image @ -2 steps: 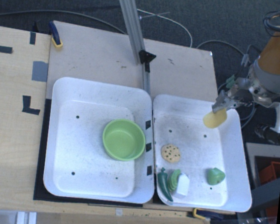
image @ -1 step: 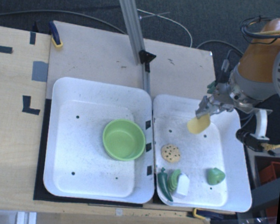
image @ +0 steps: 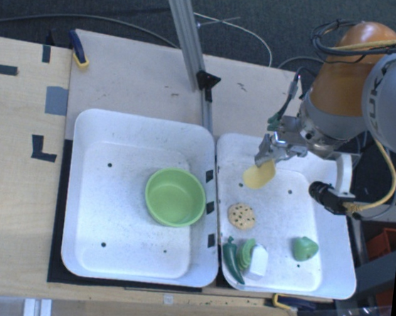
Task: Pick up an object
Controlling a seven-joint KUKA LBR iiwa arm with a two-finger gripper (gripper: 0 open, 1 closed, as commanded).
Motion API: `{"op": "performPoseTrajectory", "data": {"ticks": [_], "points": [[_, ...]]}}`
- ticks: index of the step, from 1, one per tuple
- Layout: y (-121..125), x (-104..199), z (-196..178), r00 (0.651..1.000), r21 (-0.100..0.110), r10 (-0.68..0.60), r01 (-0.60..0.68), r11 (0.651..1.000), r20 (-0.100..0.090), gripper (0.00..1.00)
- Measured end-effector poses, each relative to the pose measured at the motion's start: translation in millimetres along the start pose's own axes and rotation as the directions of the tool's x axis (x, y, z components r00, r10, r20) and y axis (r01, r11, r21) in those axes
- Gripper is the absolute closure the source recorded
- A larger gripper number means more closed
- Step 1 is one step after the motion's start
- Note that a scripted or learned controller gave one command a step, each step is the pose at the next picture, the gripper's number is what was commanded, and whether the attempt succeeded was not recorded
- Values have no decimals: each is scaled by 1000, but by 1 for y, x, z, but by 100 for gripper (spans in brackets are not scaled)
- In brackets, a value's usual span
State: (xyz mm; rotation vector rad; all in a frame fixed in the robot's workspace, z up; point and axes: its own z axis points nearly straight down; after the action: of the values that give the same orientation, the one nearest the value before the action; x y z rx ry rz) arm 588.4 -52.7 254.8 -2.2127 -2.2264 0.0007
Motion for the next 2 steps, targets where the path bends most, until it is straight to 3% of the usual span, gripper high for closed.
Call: {"op": "performPoseTrajectory", "data": {"ticks": [2], "points": [[-23, 95, 3, 1000, 1, -1, 1, 1000, 0, 100]]}}
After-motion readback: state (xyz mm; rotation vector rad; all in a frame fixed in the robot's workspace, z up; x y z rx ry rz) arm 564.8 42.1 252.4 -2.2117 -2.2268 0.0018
